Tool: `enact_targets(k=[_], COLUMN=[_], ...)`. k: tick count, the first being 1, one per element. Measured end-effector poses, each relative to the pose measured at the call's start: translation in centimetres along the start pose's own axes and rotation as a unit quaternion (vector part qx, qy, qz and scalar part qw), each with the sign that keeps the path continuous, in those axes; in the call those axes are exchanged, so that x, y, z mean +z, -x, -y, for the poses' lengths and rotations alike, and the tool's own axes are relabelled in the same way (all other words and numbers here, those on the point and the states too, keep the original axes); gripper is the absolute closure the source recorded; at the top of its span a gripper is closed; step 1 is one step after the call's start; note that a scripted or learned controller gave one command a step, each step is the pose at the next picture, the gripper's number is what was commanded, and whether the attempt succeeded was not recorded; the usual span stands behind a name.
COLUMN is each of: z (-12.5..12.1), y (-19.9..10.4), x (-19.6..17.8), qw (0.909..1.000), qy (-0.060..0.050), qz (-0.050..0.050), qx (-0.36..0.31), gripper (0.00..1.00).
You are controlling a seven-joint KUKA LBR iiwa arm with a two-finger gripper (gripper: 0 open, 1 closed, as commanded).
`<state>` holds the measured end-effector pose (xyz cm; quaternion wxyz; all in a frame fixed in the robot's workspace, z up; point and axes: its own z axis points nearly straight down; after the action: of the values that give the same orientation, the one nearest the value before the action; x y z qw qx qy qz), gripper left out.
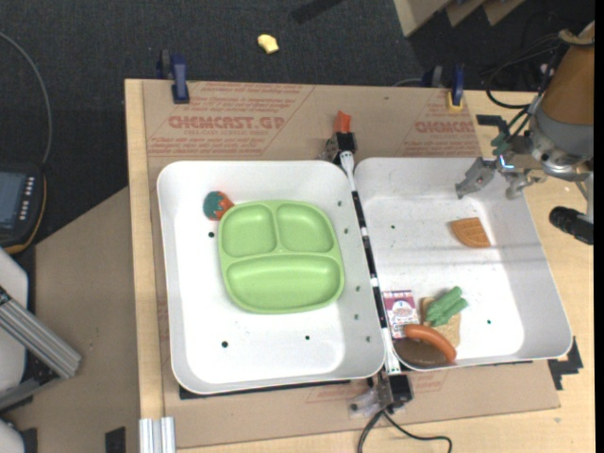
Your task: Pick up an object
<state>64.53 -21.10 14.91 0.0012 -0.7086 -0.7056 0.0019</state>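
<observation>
In the right bin, an orange-brown wedge lies near the middle. At that bin's front left corner a small pink carton, a green toy and a red sausage on a brown piece are huddled together. My gripper hangs over the back right part of the right bin, above and a little behind the wedge. Its fingers are spread open with nothing between them.
The left bin holds a green divided plate and a small red-and-green toy at its back left. A black-and-orange clamp sits at the back where the two bins meet.
</observation>
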Motion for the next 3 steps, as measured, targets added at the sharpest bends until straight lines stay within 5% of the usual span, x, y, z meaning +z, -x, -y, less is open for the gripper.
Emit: enact_targets(k=[1,2,3], z=[2.5,2.1,2.2], y=[-2.7,-2.5,-2.5], x=[6.9,5.3,5.4], qw=[1.0000,1.0000,1.0000], qy=[-0.002,0.004,0.004], qz=[-0.002,0.000,0.000], qx=[-0.002,-0.002,-0.002], gripper=[0.00,1.00,0.00])
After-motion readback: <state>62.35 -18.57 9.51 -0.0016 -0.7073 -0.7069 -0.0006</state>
